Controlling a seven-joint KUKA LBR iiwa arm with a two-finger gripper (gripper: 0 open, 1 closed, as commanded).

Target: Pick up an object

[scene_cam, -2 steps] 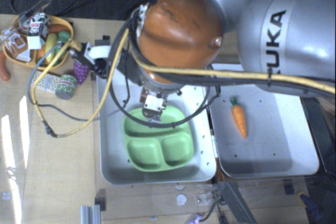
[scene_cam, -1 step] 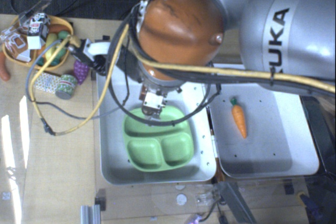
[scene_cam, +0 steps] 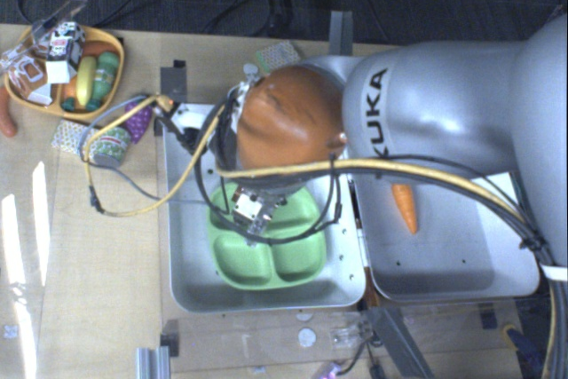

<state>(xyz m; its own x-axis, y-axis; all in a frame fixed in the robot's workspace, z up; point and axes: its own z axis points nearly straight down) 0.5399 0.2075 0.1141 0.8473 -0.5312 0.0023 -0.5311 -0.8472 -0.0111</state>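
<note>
The grey arm with the orange wrist band (scene_cam: pixel 293 124) reaches across the two shallow white bins (scene_cam: pixel 191 280), its hand (scene_cam: pixel 253 213) low over the green compartmented plastic tray (scene_cam: pixel 266 257) in the left bin. Whether the hand is open or closed cannot be determined. For a sound pick, centre over one target: the tray's rim, or the small orange carrot (scene_cam: pixel 405 207) in the right bin.
</note>
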